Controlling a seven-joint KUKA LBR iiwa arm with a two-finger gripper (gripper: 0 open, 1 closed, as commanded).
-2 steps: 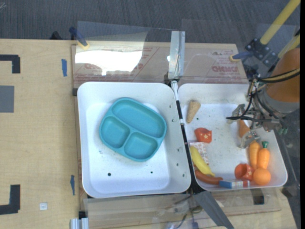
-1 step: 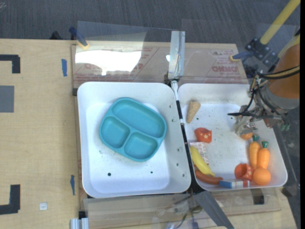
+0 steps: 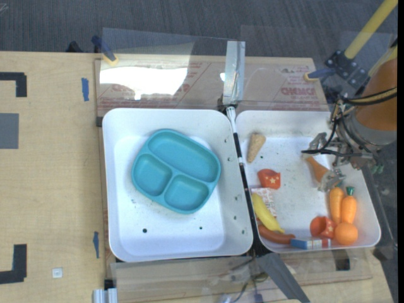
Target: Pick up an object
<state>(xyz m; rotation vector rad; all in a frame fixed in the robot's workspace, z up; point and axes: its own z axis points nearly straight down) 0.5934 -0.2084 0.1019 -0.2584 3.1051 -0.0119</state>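
Toy food scattered across right bin (image 3: 297,145): one tan cone-shaped piece (image 3: 255,146) near divider, one red tomato (image 3: 269,178), one banana (image 3: 264,212), one sausage (image 3: 275,235), two carrots (image 3: 341,205) (side by side, upright), one orange ball (image 3: 346,233), one small red piece (image 3: 319,225). One teal divided plate (image 3: 176,170) alone in left bin (image 3: 126,232). Gripper (image 3: 329,169) low at right bin's far right side, over an orange wedge (image 3: 317,167), just above the carrots; opening impossible to judge, grasp unconfirmed.
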